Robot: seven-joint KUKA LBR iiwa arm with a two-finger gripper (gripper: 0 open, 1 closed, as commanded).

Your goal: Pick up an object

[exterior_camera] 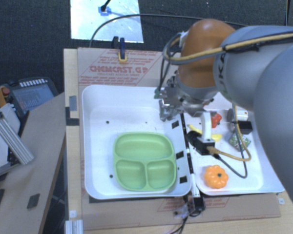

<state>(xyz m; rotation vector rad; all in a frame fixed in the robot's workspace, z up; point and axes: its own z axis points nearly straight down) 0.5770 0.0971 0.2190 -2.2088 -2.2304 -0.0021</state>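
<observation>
Sitting near the front of the right bin (254, 182), the small orange pumpkin (216, 176) looks the easiest thing to pick; it is round, with no long axis to align to. It lies below and slightly right of the end effector (185, 112) in the camera view, toward the worktop's near edge, with the divider between the bins just to its left. The end effector hangs over that divider at the back of the bins; whether it is released or clenched cannot be told. Nearer it, in the right bin, lie a yellow piece (205, 133) and a red piece (215, 118), partly hidden. A green divided plate (144, 161) fills the front of the left bin (100, 130).
</observation>
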